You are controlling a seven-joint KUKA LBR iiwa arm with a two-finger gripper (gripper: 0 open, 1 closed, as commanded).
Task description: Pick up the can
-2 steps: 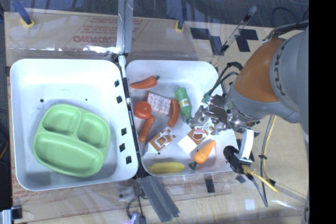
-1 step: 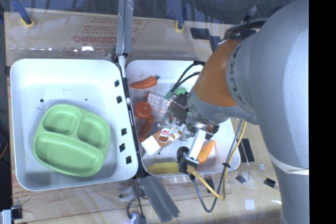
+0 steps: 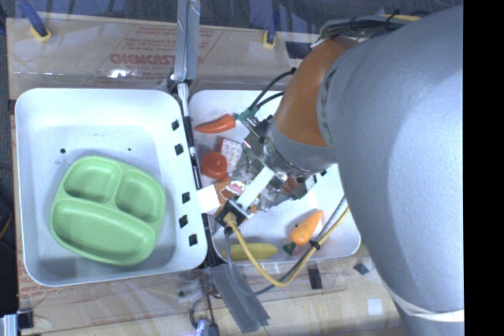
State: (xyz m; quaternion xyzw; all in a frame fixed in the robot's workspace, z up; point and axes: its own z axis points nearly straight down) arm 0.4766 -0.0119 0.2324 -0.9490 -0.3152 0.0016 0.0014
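Note:
A small red round thing (image 3: 213, 164), which looks like the can seen from above, stands in the left part of the right bin (image 3: 343, 244). My gripper (image 3: 264, 183) is down inside this bin, just right of the red can and slightly nearer the front. The grey arm with its orange band (image 3: 303, 102) hangs over the bin's middle and right and hides what lies beneath it.
An orange carrot (image 3: 215, 123) lies at the right bin's back left, with a red-and-white packet (image 3: 231, 148) beside the can. A yellow banana (image 3: 253, 251) and an orange vegetable (image 3: 305, 228) lie near the front. The left bin (image 3: 31, 130) holds a green divided plate (image 3: 108, 208).

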